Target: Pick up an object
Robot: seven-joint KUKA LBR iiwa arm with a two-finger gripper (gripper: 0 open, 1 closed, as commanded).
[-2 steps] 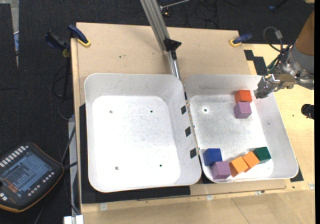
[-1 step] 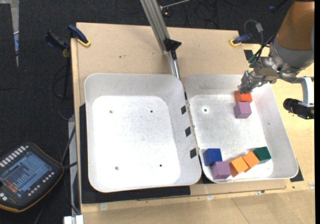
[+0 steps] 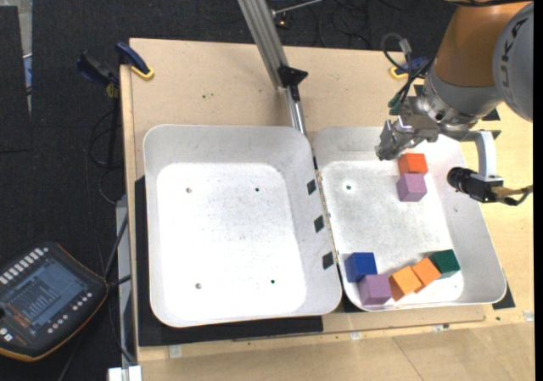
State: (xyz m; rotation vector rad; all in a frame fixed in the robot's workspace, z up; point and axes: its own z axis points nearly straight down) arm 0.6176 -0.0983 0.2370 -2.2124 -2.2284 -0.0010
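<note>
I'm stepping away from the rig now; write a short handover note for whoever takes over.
End effector: low over the right white bin, at its far edge, beside the small orange cube; nothing seen held.
Things: a purple cube just below that orange one; blue cube, second purple cube, second orange cube and green cube at the near edge.
Done: nothing lifted.
Left: grasp and raise one cube.

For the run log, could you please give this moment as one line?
gripper above right bin far edge | nearest: orange block, purple block | nothing seen held
</note>
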